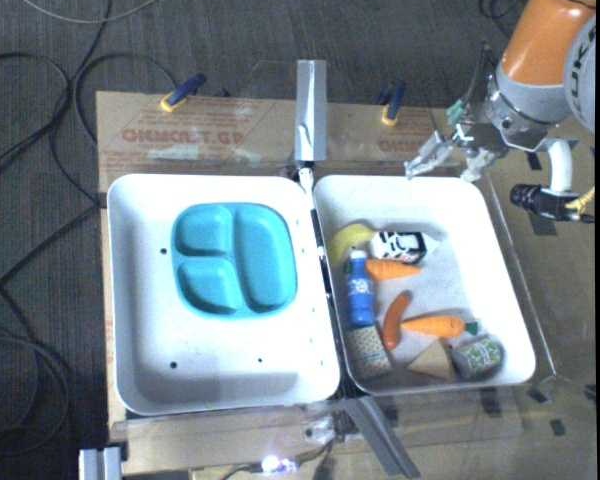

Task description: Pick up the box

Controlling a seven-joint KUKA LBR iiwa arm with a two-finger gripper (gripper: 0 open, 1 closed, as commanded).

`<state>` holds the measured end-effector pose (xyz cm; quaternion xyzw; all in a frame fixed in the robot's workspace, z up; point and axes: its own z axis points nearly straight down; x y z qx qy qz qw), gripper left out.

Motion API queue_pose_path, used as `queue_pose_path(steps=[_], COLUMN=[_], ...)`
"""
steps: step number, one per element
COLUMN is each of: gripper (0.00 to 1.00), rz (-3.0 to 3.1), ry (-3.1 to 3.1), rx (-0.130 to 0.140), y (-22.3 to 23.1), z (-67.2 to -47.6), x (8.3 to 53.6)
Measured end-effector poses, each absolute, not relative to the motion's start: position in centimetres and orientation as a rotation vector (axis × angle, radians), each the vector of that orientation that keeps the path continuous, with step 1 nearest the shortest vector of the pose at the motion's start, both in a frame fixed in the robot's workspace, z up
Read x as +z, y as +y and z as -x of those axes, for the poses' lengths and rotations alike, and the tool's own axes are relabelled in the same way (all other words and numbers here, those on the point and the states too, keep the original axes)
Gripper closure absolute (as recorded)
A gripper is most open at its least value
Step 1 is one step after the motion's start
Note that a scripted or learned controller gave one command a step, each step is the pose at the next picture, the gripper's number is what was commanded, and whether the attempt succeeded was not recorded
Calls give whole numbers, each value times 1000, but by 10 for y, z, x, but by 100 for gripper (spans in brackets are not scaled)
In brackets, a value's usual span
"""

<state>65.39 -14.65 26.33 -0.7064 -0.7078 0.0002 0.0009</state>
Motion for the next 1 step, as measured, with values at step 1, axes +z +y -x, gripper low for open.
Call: queue_pose_path(steps=[1], gripper=[100], rz=[2216], ry=[-2223], rx=[3], y=[-146], z=[-654], x=[272])
